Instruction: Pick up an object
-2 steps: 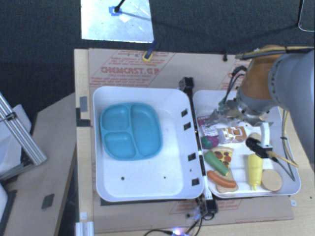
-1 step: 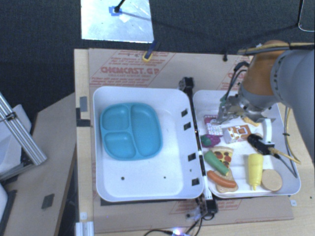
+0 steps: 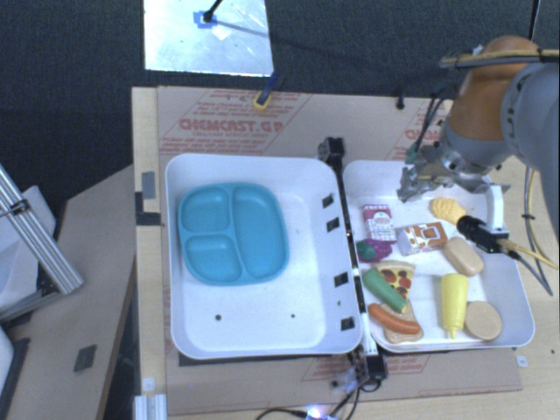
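jaws state: cannot tell, as the grey two-finger gripper (image 3: pixel 416 187) is hovering low at 12 o'clock of the right shallow white bin (image 3: pixel 523 322). toy foods are lying apart from it: a pink carton (image 3: pixel 378 221) toward 7 o'clock, a yellow corn cob (image 3: pixel 448 209) at 4 o'clock, a pizza slice (image 3: pixel 398 276), a hot dog (image 3: pixel 395 319). at 9 o'clock, the left white bin (image 3: pixel 306 313) is holding a blue divided plastic plate (image 3: pixel 233 233).

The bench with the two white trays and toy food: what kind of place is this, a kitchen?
Probably a robotics lab, not a kitchen: the robot arm reaches over a bin of toy food, a blue divided plate lies in the other, and cables trail about.
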{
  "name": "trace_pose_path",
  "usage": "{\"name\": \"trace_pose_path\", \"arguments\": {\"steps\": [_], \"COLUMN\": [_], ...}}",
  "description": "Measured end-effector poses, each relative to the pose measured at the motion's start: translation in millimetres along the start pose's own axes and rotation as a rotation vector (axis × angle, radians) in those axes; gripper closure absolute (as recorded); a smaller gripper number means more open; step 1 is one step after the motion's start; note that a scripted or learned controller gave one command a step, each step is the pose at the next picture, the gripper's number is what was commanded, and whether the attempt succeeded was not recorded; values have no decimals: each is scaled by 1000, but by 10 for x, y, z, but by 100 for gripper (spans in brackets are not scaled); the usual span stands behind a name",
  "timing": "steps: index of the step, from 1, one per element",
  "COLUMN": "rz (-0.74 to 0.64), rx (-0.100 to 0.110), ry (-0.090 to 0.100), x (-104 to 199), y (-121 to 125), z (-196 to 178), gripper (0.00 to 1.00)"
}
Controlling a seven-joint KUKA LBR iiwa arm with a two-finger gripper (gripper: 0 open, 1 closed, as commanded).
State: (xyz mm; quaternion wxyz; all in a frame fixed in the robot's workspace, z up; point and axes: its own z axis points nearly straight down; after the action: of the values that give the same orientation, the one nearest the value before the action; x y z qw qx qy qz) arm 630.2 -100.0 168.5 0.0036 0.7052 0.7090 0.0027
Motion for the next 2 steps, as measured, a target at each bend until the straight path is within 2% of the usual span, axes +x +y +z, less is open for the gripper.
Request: {"name": "trace_pose_path", "arguments": {"steps": [1, 2], "rz": [0, -4], "rx": [0, 4], "ry": [0, 3], "x": [-1, 433], "y": [26, 141], "z": [-548, -588], "gripper": [100, 100]}}
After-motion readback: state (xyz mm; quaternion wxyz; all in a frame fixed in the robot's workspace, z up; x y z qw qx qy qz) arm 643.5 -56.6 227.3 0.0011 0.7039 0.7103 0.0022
